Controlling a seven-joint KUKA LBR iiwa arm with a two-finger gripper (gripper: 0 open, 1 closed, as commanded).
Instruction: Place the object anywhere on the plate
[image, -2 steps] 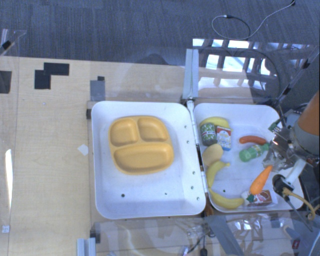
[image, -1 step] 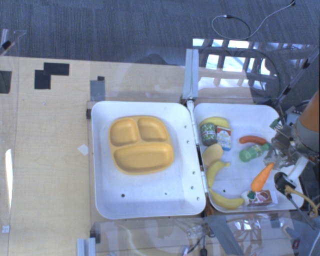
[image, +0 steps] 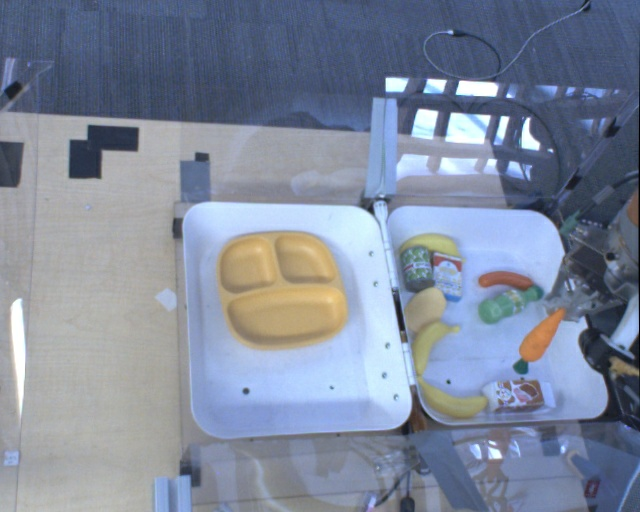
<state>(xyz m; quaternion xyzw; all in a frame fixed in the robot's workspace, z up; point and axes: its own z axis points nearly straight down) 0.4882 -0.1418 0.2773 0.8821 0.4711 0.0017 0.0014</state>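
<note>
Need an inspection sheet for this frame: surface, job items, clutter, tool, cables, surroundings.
Surface: wooden bench bearing two white bins side by side, left bin and right bin.
Job's things: yellow plate with three compartments, in the left bin, nothing on it. Carrot near the right bin's right edge, at the tool.
Clutter: right bin holds a banana, pear, green can, small carton, red sausage, green bottle, box.
Tool: tool at the right bin's right edge; grip cannot be judged.
Cables: white cable looped on the floor.
Surroundings: grey carpet; black tape marks on the bench.
</note>
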